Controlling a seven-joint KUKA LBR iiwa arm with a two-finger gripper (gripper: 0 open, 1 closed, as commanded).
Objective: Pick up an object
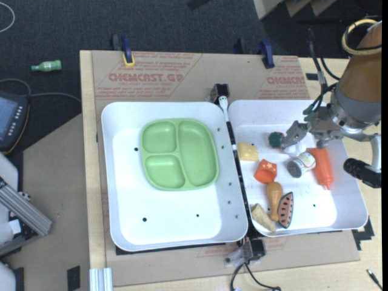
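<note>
Fingers (301, 139) hang spread apart, holding nothing, just above the grey object (295, 167) in the right bin (351, 214).

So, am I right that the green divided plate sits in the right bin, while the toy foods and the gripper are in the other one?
Not quite: the camera view shows the green divided plate in the left bin, not the right. The rest holds: the toy foods, such as the orange carrot and the watermelon slice, lie in the other bin, the right bin, and the gripper is over it too.
</note>
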